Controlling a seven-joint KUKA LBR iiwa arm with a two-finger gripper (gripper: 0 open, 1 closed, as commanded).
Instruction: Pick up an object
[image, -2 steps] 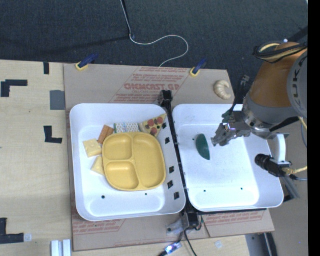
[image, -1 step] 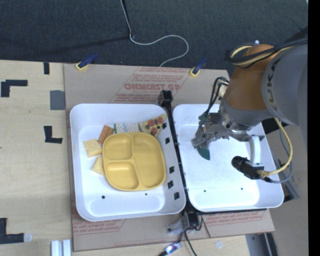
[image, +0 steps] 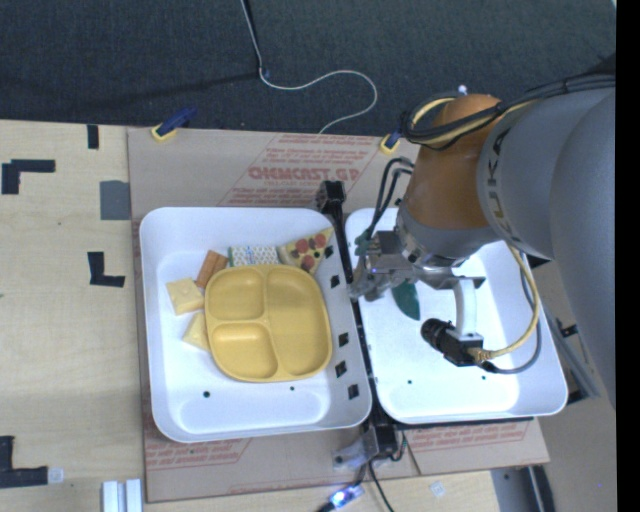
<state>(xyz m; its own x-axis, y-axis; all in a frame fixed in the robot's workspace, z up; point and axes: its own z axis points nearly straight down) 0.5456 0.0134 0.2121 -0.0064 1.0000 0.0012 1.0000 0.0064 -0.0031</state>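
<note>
Green, and mostly hidden under the wrist, a small object (image: 407, 298) lay in the right bin (image: 500, 390) close to that bin's left wall; it looked to be the thing the arm was working over. What it was could not be told from the sliver that showed. The gripper (image: 378, 280) sat low by the divider between the bins, with the green object just beside it on the side away from the left bin (image: 165, 300). Whether the fingers were spread or closed could not be told; the wrist hardware hid them.

To do this step well, the gripper probably needed to be centred over the green object before closing, since it seemed offset toward the bin wall, and a closure there might catch the rim. A straight, slow lift would then show whether anything came up.

Across the divider from the gripper, the left bin held a yellow divided plate (image: 268, 322), with tan blocks (image: 186, 296) and a few small colourful pieces (image: 300, 248) at its far edge.
</note>
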